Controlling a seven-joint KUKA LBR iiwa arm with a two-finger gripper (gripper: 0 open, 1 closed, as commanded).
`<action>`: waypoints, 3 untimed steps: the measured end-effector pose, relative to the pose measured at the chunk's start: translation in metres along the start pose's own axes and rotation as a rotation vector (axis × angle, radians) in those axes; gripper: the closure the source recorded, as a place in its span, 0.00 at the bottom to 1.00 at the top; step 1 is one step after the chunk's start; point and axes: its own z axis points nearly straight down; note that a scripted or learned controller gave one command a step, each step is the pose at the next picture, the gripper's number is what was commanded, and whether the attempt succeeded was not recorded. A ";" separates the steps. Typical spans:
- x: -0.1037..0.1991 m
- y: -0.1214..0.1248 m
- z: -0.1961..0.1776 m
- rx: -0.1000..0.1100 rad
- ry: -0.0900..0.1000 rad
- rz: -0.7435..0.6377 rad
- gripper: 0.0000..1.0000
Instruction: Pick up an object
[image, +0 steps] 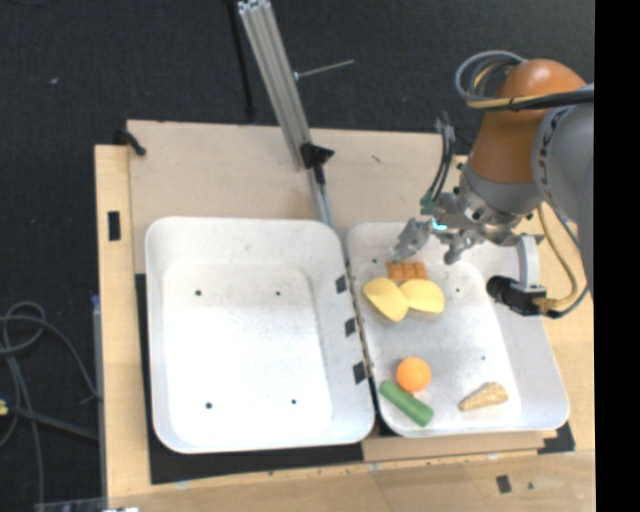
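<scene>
The right bin (520, 330) holds the objects. A small orange-brown block (406, 270) lies near its back left, touching two yellow pieces (385, 300) (424, 296) in front of it. An orange ball (413, 374) and a green cylinder (405, 403) lie at the front left, and a tan wedge (483, 397) sits at the front. My gripper (432, 243) hangs over the bin's back edge, just behind the orange-brown block. Its fingers (409, 240) are spread open with nothing between them.
The left bin (170, 300) stands beside the right one. A slanted metal post (285, 90) rises from the bench behind the bins. A black cable end (515, 293) hangs from the arm over the right bin's right side.
</scene>
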 end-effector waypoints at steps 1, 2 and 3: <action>0.000 0.001 -0.003 -0.005 0.000 0.000 0.00; -0.009 0.002 0.043 0.000 -0.003 0.004 0.00; -0.014 0.000 0.085 0.000 -0.003 0.005 0.00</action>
